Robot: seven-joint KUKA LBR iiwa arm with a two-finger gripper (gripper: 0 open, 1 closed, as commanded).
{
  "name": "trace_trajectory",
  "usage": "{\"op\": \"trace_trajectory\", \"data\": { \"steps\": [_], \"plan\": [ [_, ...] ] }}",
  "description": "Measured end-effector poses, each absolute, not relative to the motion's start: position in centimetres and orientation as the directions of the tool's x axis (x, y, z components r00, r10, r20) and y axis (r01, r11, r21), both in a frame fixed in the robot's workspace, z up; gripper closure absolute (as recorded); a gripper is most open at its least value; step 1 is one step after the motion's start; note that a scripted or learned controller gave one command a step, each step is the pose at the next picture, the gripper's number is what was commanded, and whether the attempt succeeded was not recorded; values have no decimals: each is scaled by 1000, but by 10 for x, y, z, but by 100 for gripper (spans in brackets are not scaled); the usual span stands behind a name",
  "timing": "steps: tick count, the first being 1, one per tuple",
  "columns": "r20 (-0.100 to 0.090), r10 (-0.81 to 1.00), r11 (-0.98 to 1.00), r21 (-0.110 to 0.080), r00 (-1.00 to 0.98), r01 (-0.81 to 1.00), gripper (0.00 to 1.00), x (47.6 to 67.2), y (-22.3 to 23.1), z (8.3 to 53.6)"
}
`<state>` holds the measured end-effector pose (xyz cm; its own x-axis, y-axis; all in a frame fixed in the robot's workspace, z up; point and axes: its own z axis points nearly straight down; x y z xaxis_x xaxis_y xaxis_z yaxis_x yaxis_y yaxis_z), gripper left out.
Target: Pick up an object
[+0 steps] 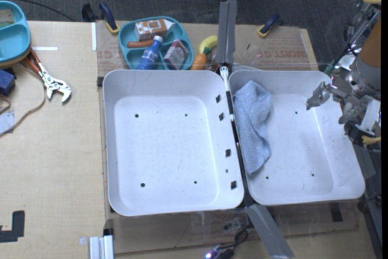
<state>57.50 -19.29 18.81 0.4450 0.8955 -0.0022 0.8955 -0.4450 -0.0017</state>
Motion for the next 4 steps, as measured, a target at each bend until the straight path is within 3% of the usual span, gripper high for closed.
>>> {"op": "trace_trajectory", "data": {
  "steps": [1, 2, 3, 4],
  "plan": [
    [-2, 881, -473, -4, 473, 881, 0, 596, -101, 139],
    [-3, 881, -473, -4, 473, 881, 0, 596, -102, 139],
    [-2, 830, -558, -1, 558, 830, 0, 567, -209, 164],
    [-2, 756, -654, -4, 654, 756, 0, 555, -76, 191]
  ]
}}
